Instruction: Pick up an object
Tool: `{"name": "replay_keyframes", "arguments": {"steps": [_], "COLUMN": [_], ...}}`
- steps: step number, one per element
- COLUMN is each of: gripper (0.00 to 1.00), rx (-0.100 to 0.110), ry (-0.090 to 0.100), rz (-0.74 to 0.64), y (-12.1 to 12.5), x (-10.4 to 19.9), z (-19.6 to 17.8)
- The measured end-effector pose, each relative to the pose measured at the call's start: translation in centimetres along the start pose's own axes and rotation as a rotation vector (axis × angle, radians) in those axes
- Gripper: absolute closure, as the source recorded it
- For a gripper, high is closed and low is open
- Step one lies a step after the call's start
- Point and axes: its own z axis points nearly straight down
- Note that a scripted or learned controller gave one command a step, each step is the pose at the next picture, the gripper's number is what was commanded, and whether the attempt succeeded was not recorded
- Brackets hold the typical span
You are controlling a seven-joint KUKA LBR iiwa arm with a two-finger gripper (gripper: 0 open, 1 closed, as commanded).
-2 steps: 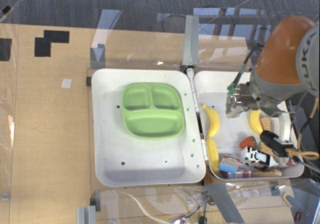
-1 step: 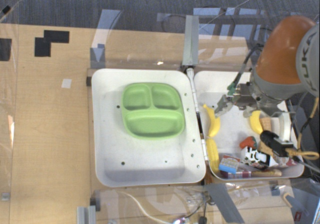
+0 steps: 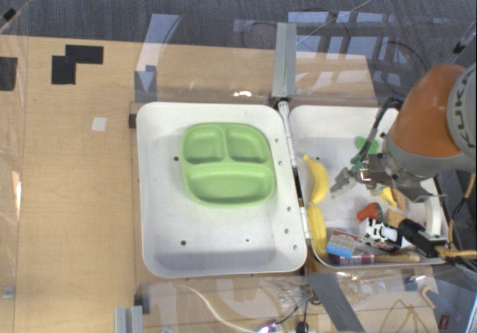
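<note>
- Two shallow white bins sat side by side on a wooden bench, seen from above at a slant.
- The left bin (image 3: 160, 242) held a green divided plate (image 3: 226, 163), lying flat near its middle.
- The right bin (image 3: 328, 127) held a banana (image 3: 319, 179) along its left side, with a corn cob (image 3: 317, 225) just below it — and a jumble of small toys (image 3: 376, 238) at the near edge.
- The grey arm (image 3: 432, 127), orange-banded, reached in from the right over the right bin.
- Its gripper (image 3: 349, 179) hung just right of the banana; whether its pincer was open or closed could not be told.
</note>
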Motion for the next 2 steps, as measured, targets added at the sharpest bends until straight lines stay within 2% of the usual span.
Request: {"name": "replay_keyframes", "arguments": {"steps": [1, 2], "gripper": [0.0, 0.0], "rx": [-0.013, -0.013], "ry": [-0.002, 0.001], "rz": [-0.147, -0.169], "y": [7.51, 7.61], "x": [0.12, -0.25], "z": [7.48, 7.5]}}
